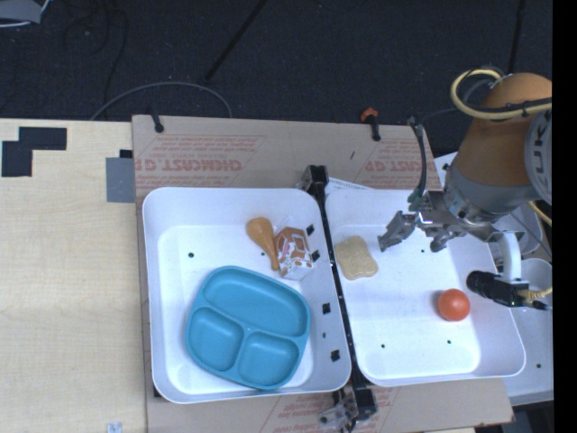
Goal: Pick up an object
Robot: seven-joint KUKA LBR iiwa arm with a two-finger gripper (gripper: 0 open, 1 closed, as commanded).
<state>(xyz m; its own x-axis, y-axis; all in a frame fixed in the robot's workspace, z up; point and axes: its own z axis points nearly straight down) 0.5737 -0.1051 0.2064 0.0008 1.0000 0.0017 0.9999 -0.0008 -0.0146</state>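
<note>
Camera view: hand (416,233) spread wide, empty, w/ sponge (355,258) just left, apart.

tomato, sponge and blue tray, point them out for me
tomato (453,305), camera view, middle of its red skin
sponge (355,259), camera view, centre of its top face
blue tray (246,327), camera view, ridge between its compartments
</note>
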